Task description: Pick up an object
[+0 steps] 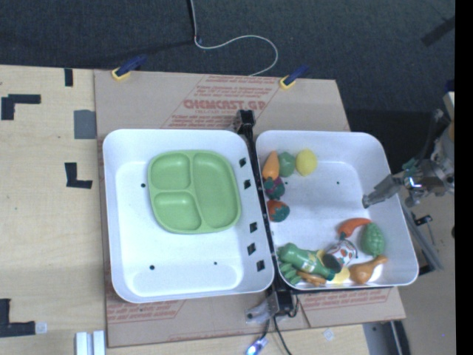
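The things to pick from are small toy foods, all in the right bin. Most are heaped in its near corner, toward five o'clock: a green leafy toy, an orange wedge touching it on the nine-o'clock side, a green pepper-like toy, a pale orange gourd-like toy and a few smaller pieces tangled between them that are too jumbled to name. A second group lines the dividing wall at the bin's ten o'clock: a carrot standing lengthwise along the wall, a yellow ball just beside it, and a red and green toy below them.

The gripper hangs over the right rim of that bin, at its three o'clock, reaching inward with a finger slanting down toward eight o'clock. Whether the fingers are apart or together cannot be told from this angle, and nothing shows between them.

The relation that matters: the leafy toy and the orange wedge lie nearest, at about six o'clock from the gripper, close by. The carrot group lies well apart, across bare floor toward ten o'clock. A short drop toward the heap looks like the likeliest move, though the crowding there could spoil a clean grasp.

The left bin bears a green divided plate.
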